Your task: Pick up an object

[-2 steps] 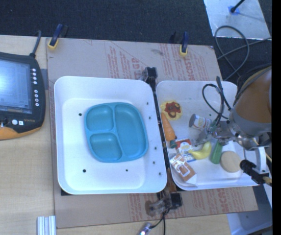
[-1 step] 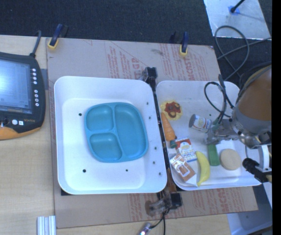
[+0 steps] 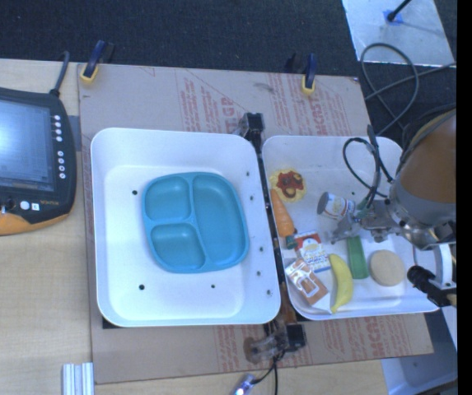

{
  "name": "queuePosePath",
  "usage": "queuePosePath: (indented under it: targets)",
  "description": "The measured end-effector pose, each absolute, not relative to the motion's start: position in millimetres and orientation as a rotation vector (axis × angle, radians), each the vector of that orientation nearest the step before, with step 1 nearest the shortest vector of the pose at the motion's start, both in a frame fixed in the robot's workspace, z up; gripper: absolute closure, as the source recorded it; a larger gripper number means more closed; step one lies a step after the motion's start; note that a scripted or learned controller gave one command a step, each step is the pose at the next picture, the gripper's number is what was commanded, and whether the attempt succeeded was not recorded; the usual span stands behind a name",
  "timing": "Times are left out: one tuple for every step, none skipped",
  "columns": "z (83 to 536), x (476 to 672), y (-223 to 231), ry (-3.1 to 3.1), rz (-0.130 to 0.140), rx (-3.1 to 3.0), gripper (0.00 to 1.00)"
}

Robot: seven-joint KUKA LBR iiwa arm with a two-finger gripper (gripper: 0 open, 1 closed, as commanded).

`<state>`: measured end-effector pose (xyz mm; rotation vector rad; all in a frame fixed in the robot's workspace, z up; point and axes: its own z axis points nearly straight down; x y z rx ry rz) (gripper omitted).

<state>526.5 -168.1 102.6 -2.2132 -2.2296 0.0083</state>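
the arm (image 3: 429, 167) comes in from the right and its big grey and orange body covers the right edge of the right bin (image 3: 334, 151). the gripper (image 3: 366, 220) is low over this bin, but cables and metal parts mix together there, so i cannot tell how it is set or if it has anything.

there are two white bins side by side on the bench. the left bin (image 3: 116, 220) carries one blue plate (image 3: 194, 220) with three compartments, in its middle.

in the right bin i count about eight things, crowded toward its front half. one carrot (image 3: 282, 214) lies along the left edge, one small pizza toy (image 3: 289, 183) is behind it, one silver can (image 3: 333, 205) lies beside the gripper. one banana (image 3: 341, 281), one green piece (image 3: 357, 256) and one round beige thing (image 3: 386, 267) are near the front edge. two small packets (image 3: 307, 263) at the front left corner are too blurred to name.

one control pad (image 3: 17, 167) lies at the left edge of the bench, cut off.
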Motion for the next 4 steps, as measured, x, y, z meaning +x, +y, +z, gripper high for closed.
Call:
queuePosePath:
  targets:
    - [113, 526.9, -169, -2.232, 0.011, -2.212, 1.0]
    - [113, 526.8, -169, -2.233, 0.012, -2.211, 0.0]
    - [92, 591.5, -154, -2.227, 0.005, -2.213, 0.0]
    - [93, 647.8, -164, -2.226, 0.002, -2.215, 0.0]
